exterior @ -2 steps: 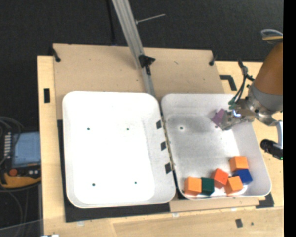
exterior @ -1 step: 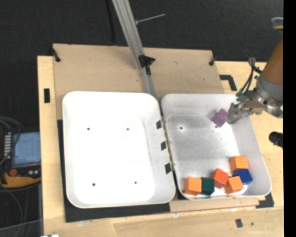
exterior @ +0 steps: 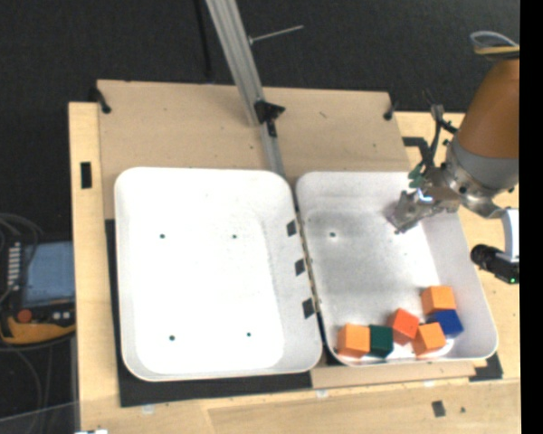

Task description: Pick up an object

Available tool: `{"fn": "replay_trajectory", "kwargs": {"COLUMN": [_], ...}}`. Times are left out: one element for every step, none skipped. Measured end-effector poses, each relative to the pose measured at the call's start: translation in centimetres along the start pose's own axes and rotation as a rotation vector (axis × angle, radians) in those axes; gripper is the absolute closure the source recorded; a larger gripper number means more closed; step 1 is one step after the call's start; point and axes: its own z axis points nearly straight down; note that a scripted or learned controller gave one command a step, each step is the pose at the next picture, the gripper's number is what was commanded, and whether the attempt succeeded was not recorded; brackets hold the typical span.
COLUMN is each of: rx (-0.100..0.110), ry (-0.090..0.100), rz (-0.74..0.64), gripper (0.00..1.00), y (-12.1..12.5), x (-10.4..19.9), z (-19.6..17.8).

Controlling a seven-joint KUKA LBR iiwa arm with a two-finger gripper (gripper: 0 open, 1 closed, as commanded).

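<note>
Six small blocks [exterior: 403, 331], orange, green, red and blue, lay clustered against the right bin's [exterior: 362, 242] near wall.

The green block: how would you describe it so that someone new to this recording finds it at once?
Look in the right bin, at the cluster of blocks along its near edge. The green block is second from the left there, touching an orange block on its left. It is the only green one; the others are orange, red or blue.
</note>
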Motion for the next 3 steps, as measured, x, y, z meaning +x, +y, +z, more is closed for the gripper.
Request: {"fn": "replay_trajectory", "kwargs": {"rx": [0.001, 0.002, 0.001], "ry": [0.001, -0.001, 0.001], "rz": [-0.001, 0.0, -0.001], "gripper": [1.0, 1.0, 1.0], "y": [-0.1, -0.3, 0.2], "x": [5.4, 10.6, 15.4], "z": [-1.3, -0.2, -1.1]}}
